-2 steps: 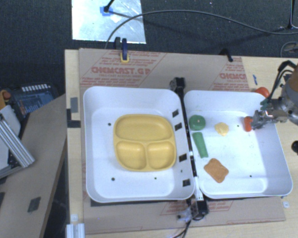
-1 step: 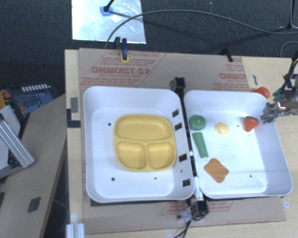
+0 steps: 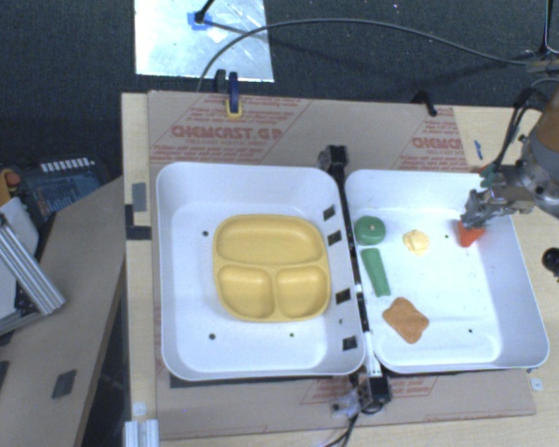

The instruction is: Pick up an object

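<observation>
Nearest to you in the right bin [image 3: 517, 338] lies a brown toy [image 3: 406, 319], like a bit of bread. A little farther, by the wall between the bins, are a long green piece [image 3: 375, 272] and a round green one [image 3: 369, 230]. A small yellow lump [image 3: 415, 241] sits just right of that. The left bin [image 3: 182, 277] holds a yellow tray [image 3: 269, 266]. Farther right, the gripper [image 3: 476, 214] sits right over a small red-orange thing [image 3: 468, 236], touching it or nearly. You cannot tell how wide it is open, or if it has hold of the thing. It looks small, light and smooth, so it may slip. Pinch it across its middle.
</observation>
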You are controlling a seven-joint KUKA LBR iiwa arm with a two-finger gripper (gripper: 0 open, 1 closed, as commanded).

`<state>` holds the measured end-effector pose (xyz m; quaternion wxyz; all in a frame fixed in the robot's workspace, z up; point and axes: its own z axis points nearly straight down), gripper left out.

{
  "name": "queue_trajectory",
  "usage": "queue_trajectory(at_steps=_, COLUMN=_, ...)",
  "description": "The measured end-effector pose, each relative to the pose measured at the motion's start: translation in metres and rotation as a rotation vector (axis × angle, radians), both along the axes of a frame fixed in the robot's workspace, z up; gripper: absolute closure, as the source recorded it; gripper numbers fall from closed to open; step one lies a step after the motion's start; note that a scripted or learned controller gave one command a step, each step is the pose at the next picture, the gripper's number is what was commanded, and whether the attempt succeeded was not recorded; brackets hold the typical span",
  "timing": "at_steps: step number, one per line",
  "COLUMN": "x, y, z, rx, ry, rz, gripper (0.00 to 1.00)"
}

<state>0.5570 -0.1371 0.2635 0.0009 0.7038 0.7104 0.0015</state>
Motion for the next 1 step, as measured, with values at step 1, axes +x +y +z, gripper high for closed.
queue_trajectory(at_steps=1, x=0.0015, y=0.0536, z=-0.0155, rx=0.001, ry=0.002, rz=0.000, gripper=1.00)
